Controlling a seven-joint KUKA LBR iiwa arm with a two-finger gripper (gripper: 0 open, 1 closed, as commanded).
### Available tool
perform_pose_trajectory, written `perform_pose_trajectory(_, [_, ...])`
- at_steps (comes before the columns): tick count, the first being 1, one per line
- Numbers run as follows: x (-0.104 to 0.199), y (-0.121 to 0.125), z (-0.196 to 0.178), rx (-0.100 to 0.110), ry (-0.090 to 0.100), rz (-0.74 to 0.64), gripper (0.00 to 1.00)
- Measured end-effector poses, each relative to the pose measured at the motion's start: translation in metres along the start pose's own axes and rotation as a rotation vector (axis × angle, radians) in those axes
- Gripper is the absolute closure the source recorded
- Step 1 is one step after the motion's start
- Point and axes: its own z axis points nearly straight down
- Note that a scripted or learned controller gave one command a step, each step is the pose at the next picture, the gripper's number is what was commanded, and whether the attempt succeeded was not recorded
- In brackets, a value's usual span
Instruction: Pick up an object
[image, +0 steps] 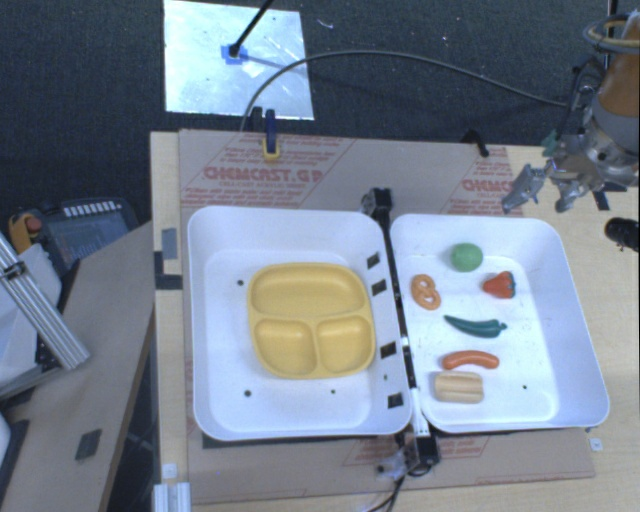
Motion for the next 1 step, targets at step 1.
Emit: perform_pose_trajectory(1, [0.0007, 0.0019, -0.0079, -0.011, -0.002, -0.002, 0.0])
